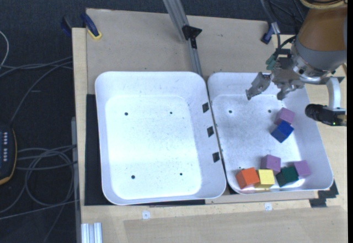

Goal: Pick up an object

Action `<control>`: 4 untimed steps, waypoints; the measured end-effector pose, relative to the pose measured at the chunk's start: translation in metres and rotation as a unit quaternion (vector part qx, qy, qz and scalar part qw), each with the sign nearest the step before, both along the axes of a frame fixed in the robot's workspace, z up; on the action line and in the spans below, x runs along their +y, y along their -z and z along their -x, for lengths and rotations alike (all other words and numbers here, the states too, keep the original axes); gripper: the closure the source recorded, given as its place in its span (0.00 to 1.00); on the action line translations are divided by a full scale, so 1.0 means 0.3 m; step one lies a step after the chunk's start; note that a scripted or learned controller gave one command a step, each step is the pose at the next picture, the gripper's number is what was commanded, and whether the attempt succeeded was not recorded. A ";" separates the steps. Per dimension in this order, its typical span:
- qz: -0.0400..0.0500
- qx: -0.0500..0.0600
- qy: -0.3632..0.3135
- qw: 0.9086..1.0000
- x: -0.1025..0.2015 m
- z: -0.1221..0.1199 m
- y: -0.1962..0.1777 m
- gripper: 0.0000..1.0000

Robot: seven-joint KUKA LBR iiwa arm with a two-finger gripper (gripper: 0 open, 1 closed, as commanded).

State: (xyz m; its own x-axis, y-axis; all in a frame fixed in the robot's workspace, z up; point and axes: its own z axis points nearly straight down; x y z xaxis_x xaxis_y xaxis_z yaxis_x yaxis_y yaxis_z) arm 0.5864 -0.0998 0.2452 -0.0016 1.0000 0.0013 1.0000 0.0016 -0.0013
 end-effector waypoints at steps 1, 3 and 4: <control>0.000 0.000 0.000 1.000 0.000 0.000 0.000 0.00; -0.001 0.004 0.001 1.000 -0.015 0.044 0.386 0.00; 0.000 0.002 0.001 1.000 -0.012 0.046 0.493 0.00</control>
State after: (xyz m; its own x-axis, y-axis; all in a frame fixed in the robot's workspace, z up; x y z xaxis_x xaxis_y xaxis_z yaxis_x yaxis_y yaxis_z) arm 0.5725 -0.1035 0.0974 -0.0004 1.0000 0.0017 1.0000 0.0004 -0.0054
